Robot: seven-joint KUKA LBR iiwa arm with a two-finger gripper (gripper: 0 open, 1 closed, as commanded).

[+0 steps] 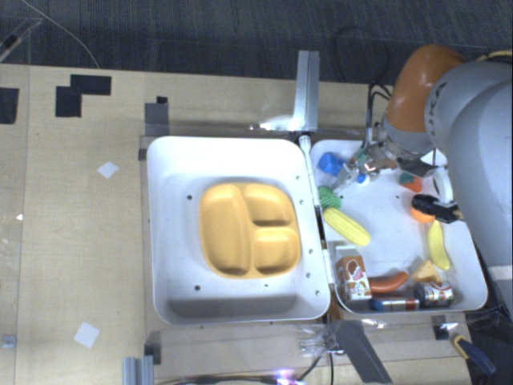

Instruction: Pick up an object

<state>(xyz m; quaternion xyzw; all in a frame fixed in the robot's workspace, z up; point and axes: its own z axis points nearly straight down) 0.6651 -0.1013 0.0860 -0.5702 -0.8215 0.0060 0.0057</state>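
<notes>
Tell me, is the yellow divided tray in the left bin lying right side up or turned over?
Right side up. The yellow tray lies flat in the left bin, and its three compartments face upward with nothing in them.

Pale wooden bench (72, 239) under two white bins (172, 215), perhaps touching.

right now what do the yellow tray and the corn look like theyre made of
The yellow tray: likely moulded plastic, matte, with smooth rounded compartments and soft shading. The corn: probably toy plastic, with a slight sheen and uniform bright yellow with a green end. Neither can be confirmed by look alone.
</notes>
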